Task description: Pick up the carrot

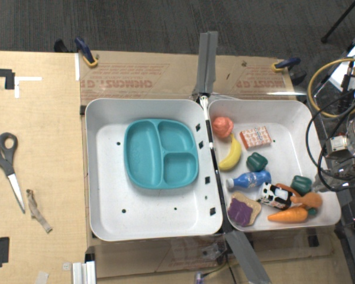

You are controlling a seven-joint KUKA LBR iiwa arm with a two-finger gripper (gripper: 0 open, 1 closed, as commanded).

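Observation:
The carrot [290,215] is orange and tapered. It lies on its side in the front right corner of the right bin [284,108], with its tip pointing left. A black and white toy cow [275,195] lies just behind it and touches it. A second orange piece [311,200] rests against the carrot's thick end.
The right bin also holds a slice of toast with purple jam [244,210], a blue bottle [251,180], a banana [231,154], a peach [223,126], a pink box [255,136] and two dark green pieces [257,161]. A teal divided plate [161,153] sits in the left bin [106,176]. Scissors [6,158] lie on the bench at left. Cables [331,152] hang at right.

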